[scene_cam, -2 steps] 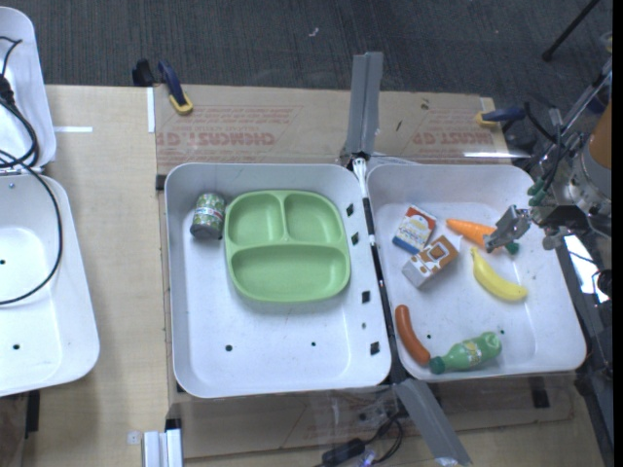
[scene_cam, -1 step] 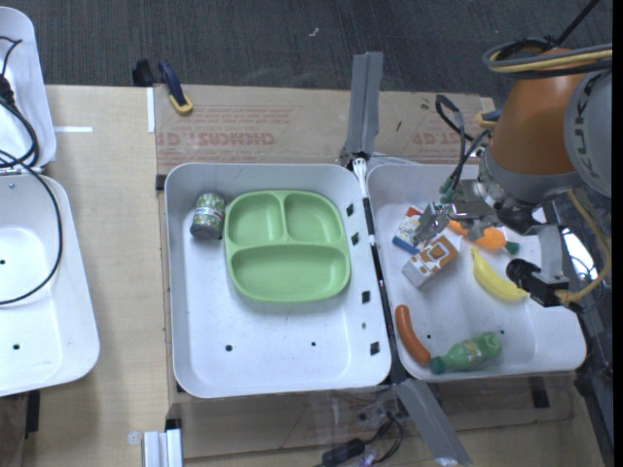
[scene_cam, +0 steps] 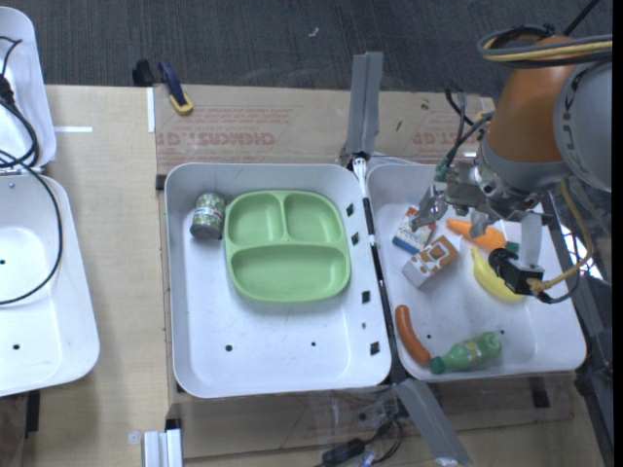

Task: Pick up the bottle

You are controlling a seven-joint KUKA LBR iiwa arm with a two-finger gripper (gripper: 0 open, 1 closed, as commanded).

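Note:
The green plastic bottle lies on its side near the front edge of the right bin, cap pointing left. My gripper hangs over the back of that bin, well behind the bottle and apart from it. Its fingers are spread open with nothing between them, above a small white and blue box and an orange carrot.
The right bin also holds a brown and white carton, a yellow banana and a red sausage just left of the bottle. In the left bin are a green divided plate and a small jar.

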